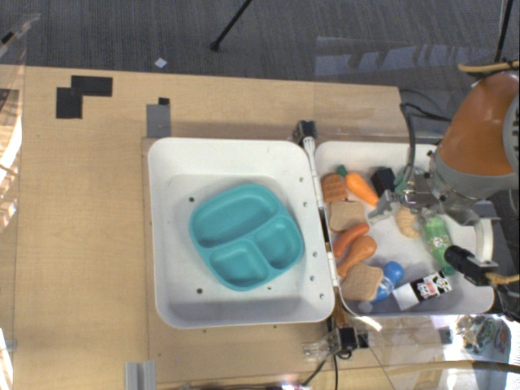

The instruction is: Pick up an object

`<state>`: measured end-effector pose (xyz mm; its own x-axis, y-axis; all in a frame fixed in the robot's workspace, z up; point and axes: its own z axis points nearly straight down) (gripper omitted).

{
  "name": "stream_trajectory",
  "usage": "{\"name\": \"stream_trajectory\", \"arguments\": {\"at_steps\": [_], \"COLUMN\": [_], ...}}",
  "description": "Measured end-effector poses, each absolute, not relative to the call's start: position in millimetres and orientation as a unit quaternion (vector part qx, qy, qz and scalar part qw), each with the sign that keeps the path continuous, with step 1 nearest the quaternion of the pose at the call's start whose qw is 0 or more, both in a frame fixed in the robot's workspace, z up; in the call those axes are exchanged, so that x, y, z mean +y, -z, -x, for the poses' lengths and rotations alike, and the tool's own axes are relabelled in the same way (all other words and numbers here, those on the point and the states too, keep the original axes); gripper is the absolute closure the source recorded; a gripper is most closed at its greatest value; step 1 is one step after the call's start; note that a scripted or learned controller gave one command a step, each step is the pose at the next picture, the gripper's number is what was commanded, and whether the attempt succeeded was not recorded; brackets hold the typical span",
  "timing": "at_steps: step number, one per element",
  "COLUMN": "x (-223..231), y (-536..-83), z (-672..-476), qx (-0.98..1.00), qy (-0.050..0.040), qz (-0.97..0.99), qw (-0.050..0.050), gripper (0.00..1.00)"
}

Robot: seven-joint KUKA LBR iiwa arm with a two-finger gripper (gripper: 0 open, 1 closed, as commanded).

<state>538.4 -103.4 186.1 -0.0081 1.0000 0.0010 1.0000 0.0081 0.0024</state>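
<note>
The right bin (357, 154) holds several toy foods. At its left side lie a brown bread piece (333, 188), an orange carrot (361, 187), a toast slice (348, 215), an orange sausage-like piece (354, 246) and another toast slice (362, 281). A blue ball (392, 272) and a black-and-white carton (428, 288) sit near the front. My gripper (398, 203) hangs low over the bin's middle, right above a beige piece (407, 223) and beside a green bottle (437, 236). A black block (383, 177) lies just behind it.
The left bin (171, 242) holds a teal divided plate (245, 236). The arm's orange band (486, 128) and grey wrist cover the right bin's far right corner. A ridge (318, 210) separates the two bins. Cables lie at the bench's front edge (345, 341).
</note>
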Motion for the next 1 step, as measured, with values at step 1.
{"name": "stream_trajectory", "arguments": {"at_steps": [1], "x": [-83.5], "y": [-93.6], "z": [-594.7], "qx": [0.763], "qy": [-0.0052], "qz": [-0.647], "qw": [0.007], "gripper": [0.0]}}
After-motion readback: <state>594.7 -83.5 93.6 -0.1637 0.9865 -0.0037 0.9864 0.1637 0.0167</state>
